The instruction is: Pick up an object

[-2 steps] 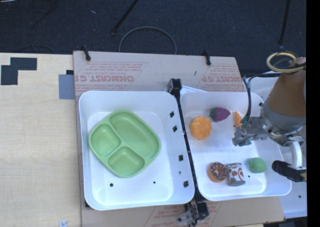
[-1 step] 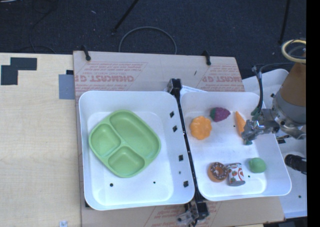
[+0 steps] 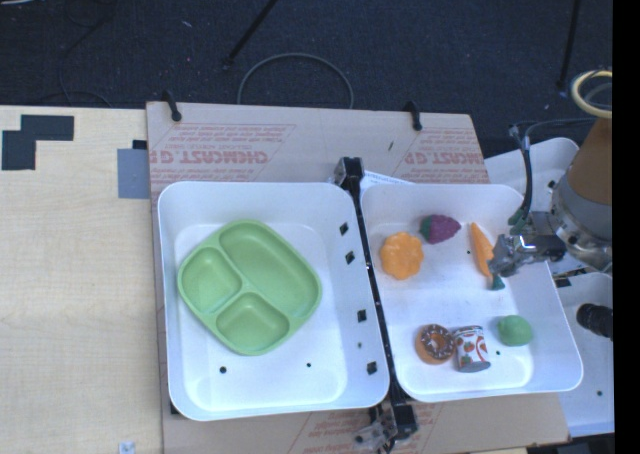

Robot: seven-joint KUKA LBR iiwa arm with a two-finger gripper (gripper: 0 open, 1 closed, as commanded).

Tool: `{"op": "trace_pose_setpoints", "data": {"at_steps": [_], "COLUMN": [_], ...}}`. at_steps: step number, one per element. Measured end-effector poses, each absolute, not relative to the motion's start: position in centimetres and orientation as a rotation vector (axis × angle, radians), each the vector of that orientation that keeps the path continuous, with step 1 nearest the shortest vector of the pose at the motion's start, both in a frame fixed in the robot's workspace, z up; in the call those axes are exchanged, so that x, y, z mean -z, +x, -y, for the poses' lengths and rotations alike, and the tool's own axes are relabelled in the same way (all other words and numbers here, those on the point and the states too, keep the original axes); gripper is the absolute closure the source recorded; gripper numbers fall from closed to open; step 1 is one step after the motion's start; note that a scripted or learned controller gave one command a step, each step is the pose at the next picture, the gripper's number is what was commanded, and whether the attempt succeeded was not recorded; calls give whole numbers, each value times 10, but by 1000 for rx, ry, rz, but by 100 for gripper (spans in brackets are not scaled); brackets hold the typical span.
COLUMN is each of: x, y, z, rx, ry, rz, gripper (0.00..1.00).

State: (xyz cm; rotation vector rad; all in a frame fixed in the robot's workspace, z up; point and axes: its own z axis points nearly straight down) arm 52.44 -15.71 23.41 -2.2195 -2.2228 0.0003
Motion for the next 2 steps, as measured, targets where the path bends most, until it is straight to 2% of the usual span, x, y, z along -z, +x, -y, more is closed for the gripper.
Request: {"op": "trace_pose_setpoints", "data": {"at_steps": [2], "x": [-214], "y": [515], "z": [58], "rx": [-3], "ry": [-2215], "rz": [2221], "gripper": [100]}}
